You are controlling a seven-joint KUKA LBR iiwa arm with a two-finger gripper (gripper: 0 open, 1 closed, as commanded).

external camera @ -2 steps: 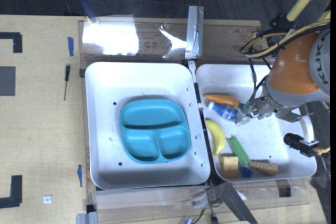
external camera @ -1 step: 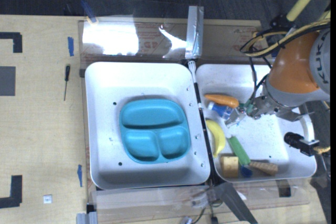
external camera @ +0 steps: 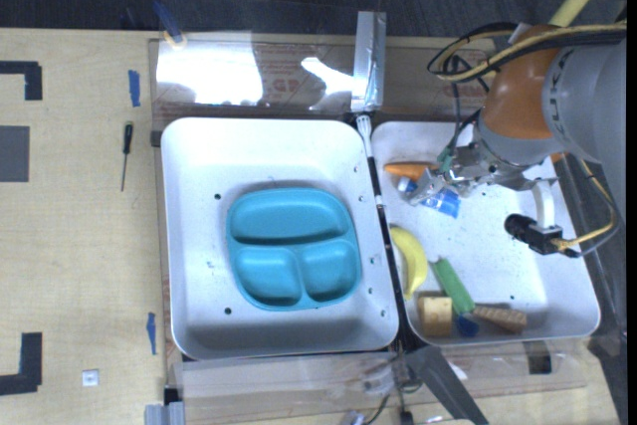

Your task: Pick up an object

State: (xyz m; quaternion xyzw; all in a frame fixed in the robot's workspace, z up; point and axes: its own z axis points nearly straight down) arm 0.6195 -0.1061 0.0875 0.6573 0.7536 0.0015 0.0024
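The right bin (external camera: 557, 314) holds an orange carrot-like piece (external camera: 405, 170) at its back left, a blue-and-white item (external camera: 444, 202) beside it, a yellow banana (external camera: 410, 257), a green stick (external camera: 453, 286), a tan block (external camera: 434, 313) and a brown wooden piece (external camera: 498, 318). My gripper (external camera: 445, 176) hangs low over the back left of this bin, right by the carrot piece and just above the blue item. Nothing shows between its fingers.
The left bin (external camera: 189, 164) carries a blue divided plate (external camera: 293, 245) in its middle. A clear plastic wall with a metal post (external camera: 368, 60) stands behind both bins. Black cable with a yellow lead (external camera: 542, 236) loops over the right bin's right side.
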